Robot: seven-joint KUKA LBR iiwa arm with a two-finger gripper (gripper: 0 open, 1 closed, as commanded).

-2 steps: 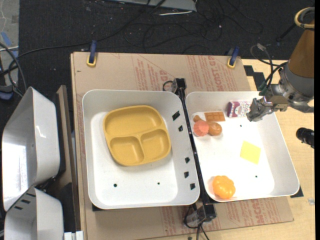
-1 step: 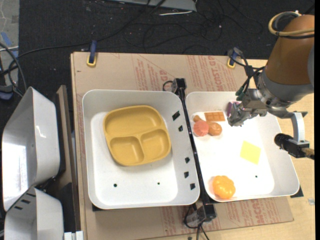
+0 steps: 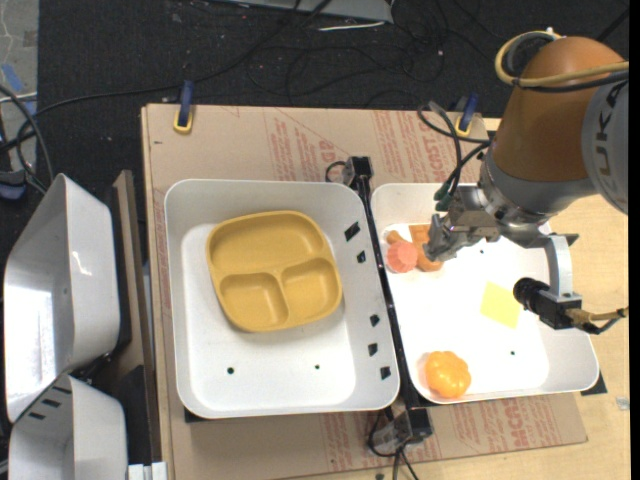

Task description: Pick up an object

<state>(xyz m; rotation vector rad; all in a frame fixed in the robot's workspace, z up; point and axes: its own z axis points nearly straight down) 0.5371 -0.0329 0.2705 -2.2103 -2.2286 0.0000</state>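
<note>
I see my arm [image 3: 560, 118] reaching in from the right, tool [image 3: 440, 243] low over the upper left part of the right bin [image 3: 560, 373]. Right at the tool tips sit a pink object [image 3: 402, 256] and a small orange piece [image 3: 428, 262], touching each other; can't tell if the tool is apart or together, or gripping anything. Yellow flat square [image 3: 500, 304] lies mid-bin, well apart from those. Orange bell-pepper-like toy [image 3: 447, 373] sits near the bin's front edge. Left bin [image 3: 200, 368] carries a yellow three-compartment plate [image 3: 274, 270], tilted a bit. Both bins rest on the cardboard-topped bench [image 3: 260, 133]; two clamps [image 3: 183, 108] on its far edge.
</note>
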